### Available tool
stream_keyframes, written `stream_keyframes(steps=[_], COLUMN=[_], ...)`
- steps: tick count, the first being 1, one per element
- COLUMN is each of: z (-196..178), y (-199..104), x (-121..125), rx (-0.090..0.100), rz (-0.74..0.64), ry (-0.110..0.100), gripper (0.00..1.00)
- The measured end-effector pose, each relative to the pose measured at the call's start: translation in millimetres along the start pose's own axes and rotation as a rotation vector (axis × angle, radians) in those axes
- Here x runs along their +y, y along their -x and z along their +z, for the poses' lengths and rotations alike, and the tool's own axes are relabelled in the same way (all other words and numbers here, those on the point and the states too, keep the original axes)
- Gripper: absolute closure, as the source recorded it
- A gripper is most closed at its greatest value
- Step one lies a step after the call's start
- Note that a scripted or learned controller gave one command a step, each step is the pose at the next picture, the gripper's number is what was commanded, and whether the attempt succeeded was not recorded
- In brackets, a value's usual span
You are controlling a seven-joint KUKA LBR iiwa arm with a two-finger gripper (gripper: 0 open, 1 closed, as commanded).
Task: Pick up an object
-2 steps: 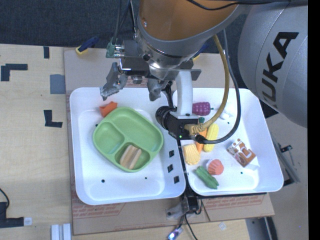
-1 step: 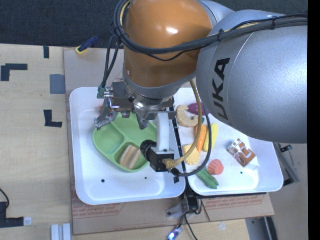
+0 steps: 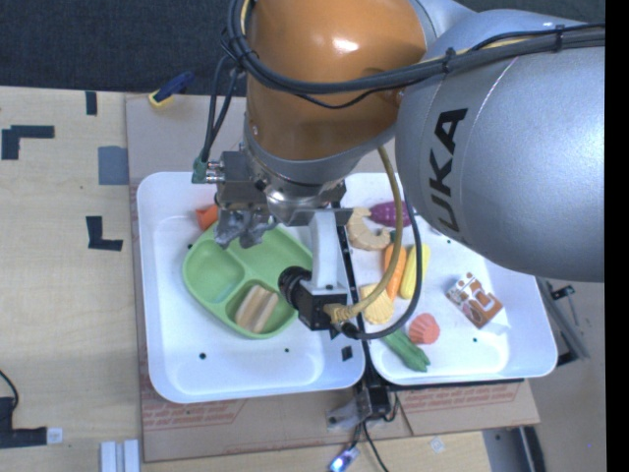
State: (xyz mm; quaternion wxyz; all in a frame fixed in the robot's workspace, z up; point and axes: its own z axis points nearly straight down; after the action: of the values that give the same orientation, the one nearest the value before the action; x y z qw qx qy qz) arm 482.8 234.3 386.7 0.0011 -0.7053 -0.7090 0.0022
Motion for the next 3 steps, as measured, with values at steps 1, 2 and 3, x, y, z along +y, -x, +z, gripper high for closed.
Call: stream_keyframes(steps=[1, 2, 3], z=[146, 179, 191], y=[36, 0, 20], x=[72, 83, 20], rx=[-0.006, -0.001, -0.002], rz=[0.01, 0.002, 0.005], ry=[-0.006, -0.001, -0.005], gripper=[1.0, 1.0, 1.0])
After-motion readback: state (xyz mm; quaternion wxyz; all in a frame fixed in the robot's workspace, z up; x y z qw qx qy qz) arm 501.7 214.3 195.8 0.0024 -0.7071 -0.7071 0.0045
